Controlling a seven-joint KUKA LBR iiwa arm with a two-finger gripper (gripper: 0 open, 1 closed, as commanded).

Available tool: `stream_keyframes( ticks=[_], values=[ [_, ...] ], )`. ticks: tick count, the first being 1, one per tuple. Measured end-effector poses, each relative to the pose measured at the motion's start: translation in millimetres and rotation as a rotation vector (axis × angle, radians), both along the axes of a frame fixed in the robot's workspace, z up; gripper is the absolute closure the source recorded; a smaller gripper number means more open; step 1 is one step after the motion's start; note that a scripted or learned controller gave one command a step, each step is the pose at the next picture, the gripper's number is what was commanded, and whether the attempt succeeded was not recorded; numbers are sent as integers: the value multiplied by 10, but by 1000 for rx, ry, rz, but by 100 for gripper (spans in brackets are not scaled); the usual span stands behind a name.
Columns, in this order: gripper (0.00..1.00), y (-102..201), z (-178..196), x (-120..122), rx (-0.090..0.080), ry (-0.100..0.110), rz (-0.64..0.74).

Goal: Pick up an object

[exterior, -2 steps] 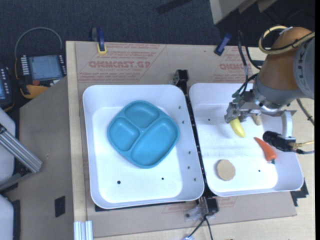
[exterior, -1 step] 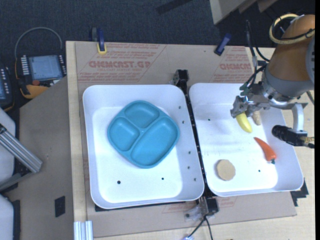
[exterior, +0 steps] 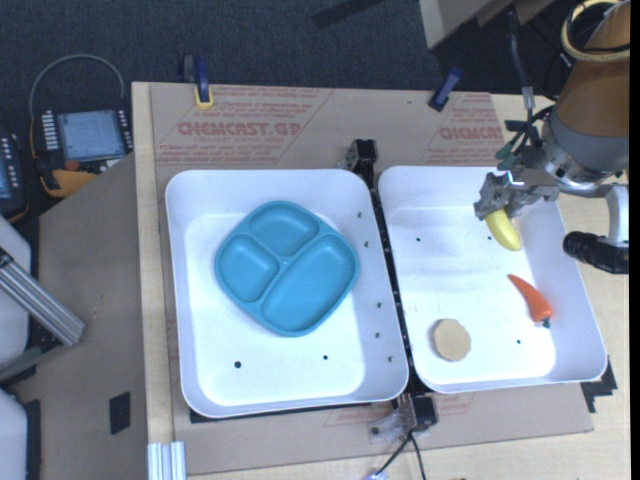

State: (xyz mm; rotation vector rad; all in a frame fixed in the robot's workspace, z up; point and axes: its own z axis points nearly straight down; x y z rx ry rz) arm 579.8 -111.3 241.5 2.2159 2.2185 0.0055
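gripper [exterior: 497, 204] above right bin [exterior: 560, 368] | jaws closed around banana's [exterior: 505, 232] upper end | risk: end-only grip; banana may swing, slip, drop toward carrot [exterior: 531, 298]; cookie [exterior: 451, 340] beyond

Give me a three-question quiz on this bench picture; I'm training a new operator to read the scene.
1. True or false: the blue plate lies in the right bin.
2. Which thing lies nearest the gripper? A) banana B) carrot C) cookie
3. How many compartments does the plate have?

Key: 1. False, it lies in the left bin. 2. A. 3. Three.
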Motion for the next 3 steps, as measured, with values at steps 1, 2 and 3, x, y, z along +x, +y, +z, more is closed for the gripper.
stream_keyframes(
  ticks=[1, 2, 3],
  values=[
    [100, 448, -27, -61, 4, 9, 4],
    [100, 964, 38, -64, 4, 6, 5],
    [100, 1545, -133, -83, 4, 11, 5]
  ],
)
